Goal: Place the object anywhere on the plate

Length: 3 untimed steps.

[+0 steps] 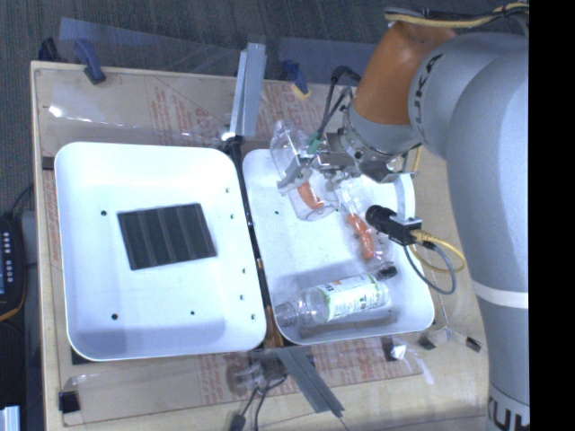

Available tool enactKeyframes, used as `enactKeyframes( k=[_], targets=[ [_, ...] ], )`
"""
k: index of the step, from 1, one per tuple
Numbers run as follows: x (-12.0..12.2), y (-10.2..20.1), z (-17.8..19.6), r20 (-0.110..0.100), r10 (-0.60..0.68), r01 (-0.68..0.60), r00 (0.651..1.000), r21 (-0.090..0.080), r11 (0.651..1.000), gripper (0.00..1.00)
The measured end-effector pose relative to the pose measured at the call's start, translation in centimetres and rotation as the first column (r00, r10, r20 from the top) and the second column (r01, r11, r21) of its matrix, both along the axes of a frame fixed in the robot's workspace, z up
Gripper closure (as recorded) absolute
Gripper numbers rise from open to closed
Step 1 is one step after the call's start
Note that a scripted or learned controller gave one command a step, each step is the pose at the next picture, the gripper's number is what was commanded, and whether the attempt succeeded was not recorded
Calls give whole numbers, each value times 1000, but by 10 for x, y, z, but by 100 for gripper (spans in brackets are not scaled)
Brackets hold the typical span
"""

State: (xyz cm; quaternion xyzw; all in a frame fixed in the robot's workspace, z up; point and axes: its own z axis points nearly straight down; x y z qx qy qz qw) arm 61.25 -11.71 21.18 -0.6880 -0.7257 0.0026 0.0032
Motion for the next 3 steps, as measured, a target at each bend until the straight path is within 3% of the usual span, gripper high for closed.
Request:
enactKeyframes(
  k=[1, 2, 3],
  targets=[
    [-53, 105, -23, 0, 96, -96, 995, -1, 995, 100],
    [-4, 128, -3, 4, 298, -298, 954, -1, 954, 100],
    [-4, 128, -2, 5, 298, -298, 955, -1, 955, 0]
  ],
)
